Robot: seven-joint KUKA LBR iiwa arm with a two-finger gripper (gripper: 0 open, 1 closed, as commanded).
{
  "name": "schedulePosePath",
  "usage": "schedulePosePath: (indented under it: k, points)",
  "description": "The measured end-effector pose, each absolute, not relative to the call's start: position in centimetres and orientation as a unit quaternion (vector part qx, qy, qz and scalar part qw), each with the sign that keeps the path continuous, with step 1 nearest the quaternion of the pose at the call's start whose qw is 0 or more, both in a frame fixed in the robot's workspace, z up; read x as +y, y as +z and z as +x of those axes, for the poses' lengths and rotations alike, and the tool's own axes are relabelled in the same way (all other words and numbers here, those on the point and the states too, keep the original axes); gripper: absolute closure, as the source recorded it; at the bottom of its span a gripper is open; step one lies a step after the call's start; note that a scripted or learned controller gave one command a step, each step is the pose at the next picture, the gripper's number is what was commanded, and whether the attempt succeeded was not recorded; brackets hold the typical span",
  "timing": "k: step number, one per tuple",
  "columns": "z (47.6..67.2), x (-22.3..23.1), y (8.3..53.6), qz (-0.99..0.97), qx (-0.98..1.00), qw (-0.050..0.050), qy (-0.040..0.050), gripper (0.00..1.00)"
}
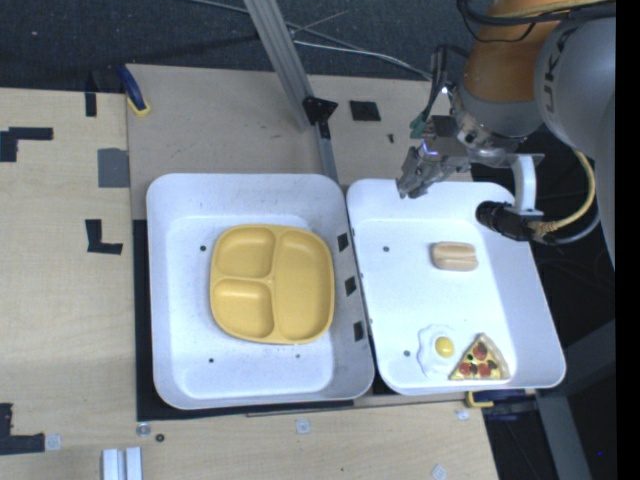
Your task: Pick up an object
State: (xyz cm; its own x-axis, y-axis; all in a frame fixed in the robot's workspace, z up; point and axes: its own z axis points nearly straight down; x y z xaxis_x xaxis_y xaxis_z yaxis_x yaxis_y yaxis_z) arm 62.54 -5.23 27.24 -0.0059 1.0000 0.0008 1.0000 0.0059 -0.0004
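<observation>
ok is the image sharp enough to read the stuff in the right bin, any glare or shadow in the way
Camera view: even, soft light, with no harsh glare on the right bin. The bun, fried egg and pizza slice are small but clearly outlined. The yellow tray is sharp. The gripper is dark and slightly soft, and casts only a faint shadow.

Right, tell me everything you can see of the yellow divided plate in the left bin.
The yellow divided plate looks like smooth matte plastic, a rounded square with raised ridges splitting it into three compartments: two smaller ones on the view's left, one longer on its right. Nothing lies in them. It rests flat, slightly rotated, near the middle of the left bin, touching only the bin's floor, far from the hand.
</observation>
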Motion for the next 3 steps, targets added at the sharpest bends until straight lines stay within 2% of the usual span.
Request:
schedulePosePath:
  k: [1,3]
  points:
    - [62.9,-0.8,25.2,-0.705,-0.709,0.001,0.0011,1.0]
    - [65.6,8.8,22.2,-0.706,-0.709,0.0,0.0007,1.0]
